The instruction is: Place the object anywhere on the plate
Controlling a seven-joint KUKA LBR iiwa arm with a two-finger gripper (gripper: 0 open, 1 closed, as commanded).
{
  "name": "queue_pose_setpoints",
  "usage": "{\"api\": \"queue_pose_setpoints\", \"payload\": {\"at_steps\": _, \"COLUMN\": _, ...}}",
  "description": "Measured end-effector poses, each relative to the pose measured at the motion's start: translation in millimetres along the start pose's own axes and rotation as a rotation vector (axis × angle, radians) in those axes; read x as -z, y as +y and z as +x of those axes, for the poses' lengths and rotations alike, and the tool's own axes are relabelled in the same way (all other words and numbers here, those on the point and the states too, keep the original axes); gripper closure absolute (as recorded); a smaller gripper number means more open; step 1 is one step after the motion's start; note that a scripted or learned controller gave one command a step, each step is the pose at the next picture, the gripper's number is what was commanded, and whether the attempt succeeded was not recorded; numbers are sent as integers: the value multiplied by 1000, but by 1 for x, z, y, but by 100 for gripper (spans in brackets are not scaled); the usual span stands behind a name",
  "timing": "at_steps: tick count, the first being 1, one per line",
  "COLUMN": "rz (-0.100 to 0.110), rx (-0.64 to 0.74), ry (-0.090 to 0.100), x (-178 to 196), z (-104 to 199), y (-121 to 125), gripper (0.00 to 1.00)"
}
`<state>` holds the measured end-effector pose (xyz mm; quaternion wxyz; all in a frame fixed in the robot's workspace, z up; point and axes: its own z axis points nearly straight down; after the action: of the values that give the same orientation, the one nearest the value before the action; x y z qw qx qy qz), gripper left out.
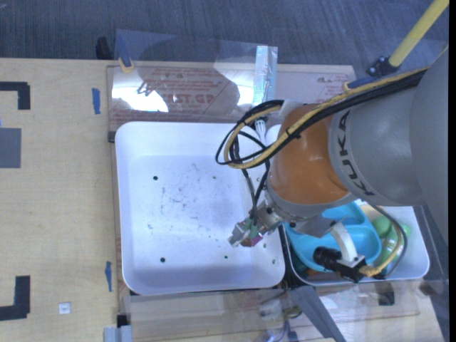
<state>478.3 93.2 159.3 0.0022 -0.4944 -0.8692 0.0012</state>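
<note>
A blue plate (360, 235) lies in the right bin (417, 258), with much of it hidden under the arm. A small green object (385, 226) rests at the plate's right rim. My gripper (246, 234) hangs over the left bin (185, 191), near that bin's lower right corner. A small pink and green patch shows at its tip, too small to tell whether it is a held thing. The orange band and grey wrist (313, 162) cover the gap between the two bins.
Black cables (242, 137) loop out from the wrist over the left bin's back right corner. A clear plastic sheet (192, 84) stands behind the bins. The wooden bench (50, 191) stretches away to the left.
</note>
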Motion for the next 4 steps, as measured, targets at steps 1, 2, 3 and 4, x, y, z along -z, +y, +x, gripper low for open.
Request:
{"api": "queue_pose_setpoints", "payload": {"at_steps": 1, "rz": -10, "rx": -152, "ry": -3, "x": -61, "z": 33, "y": 22, "gripper": 100}}
{"api": "queue_pose_setpoints", "payload": {"at_steps": 2, "rz": -12, "rx": -56, "ry": -3, "x": 70, "z": 47, "y": 59, "gripper": 100}}
{"api": "queue_pose_setpoints", "payload": {"at_steps": 3, "rz": -2, "rx": -329, "ry": -2, "x": 18, "z": 63, "y": 94, "gripper": 100}}
{"api": "queue_pose_setpoints", "payload": {"at_steps": 4, "rz": 2, "rx": -406, "ry": -3, "x": -38, "z": 2, "y": 50, "gripper": 100}}
